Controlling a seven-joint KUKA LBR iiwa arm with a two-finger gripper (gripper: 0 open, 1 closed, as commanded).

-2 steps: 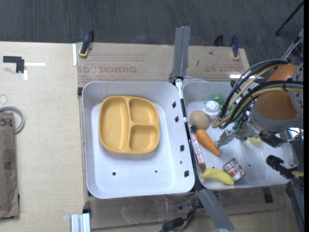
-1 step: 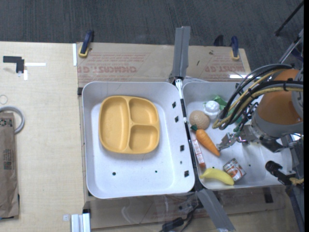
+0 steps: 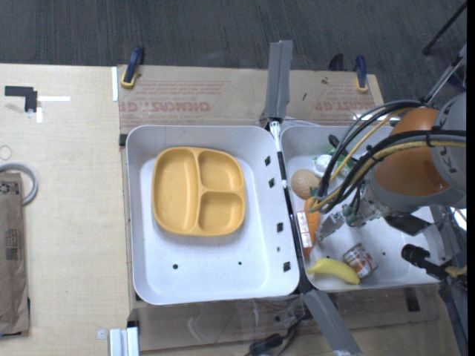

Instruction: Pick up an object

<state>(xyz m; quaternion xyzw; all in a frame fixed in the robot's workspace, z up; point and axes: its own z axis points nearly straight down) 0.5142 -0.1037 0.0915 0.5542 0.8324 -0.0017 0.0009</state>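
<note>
The jaws [image 3: 343, 215] hang low in the right bin [image 3: 386, 273]; whether they are open or closed cannot be told, and the rest is masked by cables. Just left of them an orange carton [image 3: 309, 228] lies against the bin's left wall, its print too small to read. Beyond it sits a tan egg-shaped object [image 3: 303, 182]. Nearer, a banana [image 3: 334, 270] and a small labelled can [image 3: 358, 259] lie touching. The left bin [image 3: 208, 273] holds a yellow divided plate [image 3: 198, 191] with open floor around. Red writing on the cardboard [image 3: 193, 99] beyond reads upside down.
</note>
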